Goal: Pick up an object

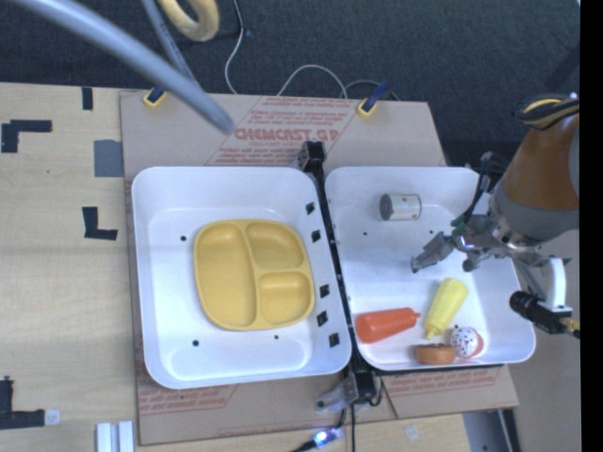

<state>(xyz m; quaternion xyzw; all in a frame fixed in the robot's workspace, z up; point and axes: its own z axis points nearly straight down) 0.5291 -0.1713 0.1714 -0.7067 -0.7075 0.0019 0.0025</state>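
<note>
Gripper [426, 258] hovers just above the yellow mustard bottle [445, 306] in the right bin [415, 179], jaws apparently spread and pinching nothing. Grasp not yet made; descent, closing and lift all remain, judging from this.

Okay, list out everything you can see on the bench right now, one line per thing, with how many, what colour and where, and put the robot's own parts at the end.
bins: two, white, side by side on the bench
divided plate: one, yellow, middle of the left bin
can: one, grey and cream, lying on its side at the back of the right bin
carrot: one, orange, front of the right bin
bottle: one, yellow, right of the carrot
small round piece: one, orange-brown, front edge of the right bin
ball: one, white with red, beside that piece
arm: one, grey with orange band, at the right
gripper: one, dark, above the right bin floor near the bottle
</note>
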